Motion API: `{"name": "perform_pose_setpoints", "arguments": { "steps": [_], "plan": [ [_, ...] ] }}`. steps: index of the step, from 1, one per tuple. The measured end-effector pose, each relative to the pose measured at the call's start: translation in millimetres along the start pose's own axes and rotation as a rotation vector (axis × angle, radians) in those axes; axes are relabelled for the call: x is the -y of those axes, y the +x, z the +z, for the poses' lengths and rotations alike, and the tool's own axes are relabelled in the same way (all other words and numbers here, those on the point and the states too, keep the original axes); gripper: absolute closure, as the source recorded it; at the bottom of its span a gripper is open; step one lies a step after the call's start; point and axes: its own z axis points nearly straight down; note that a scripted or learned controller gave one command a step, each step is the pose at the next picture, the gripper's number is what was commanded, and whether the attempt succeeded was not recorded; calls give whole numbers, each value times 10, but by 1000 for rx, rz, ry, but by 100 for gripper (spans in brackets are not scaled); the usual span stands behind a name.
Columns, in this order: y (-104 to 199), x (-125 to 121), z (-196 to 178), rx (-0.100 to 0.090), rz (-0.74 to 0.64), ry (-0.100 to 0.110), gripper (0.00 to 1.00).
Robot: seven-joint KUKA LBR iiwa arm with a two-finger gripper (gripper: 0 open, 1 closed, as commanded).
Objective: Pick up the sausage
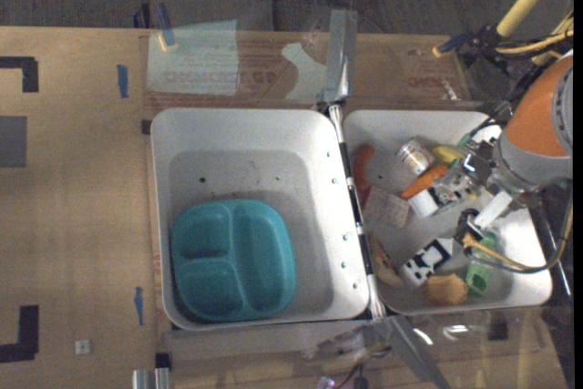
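Observation:
The sausage (363, 168) is a reddish-orange oblong lying against the left wall of the right bin (537, 291), near its far end. My gripper (448, 189) hangs low over the middle of that bin, to the right of the sausage and apart from it. It sits just above an orange carrot (424, 185) and a white piece. The grey arm with its orange band (537, 123) comes in from the right and hides part of the bin behind it.
Around the gripper lie a small tin can (414, 155), a pale square piece (392, 209), a black-and-white box (426, 260), a tan lump (446, 289) and a green cup (478, 276). The left bin (173, 137) holds a teal divided plate (233, 260).

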Motion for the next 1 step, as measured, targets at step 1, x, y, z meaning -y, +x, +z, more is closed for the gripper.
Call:
{"name": "perform_pose_setpoints", "arguments": {
  "steps": [1],
  "plan": [
    [-554, 339, -21, -8, 122, -14, 0]
  ]
}}
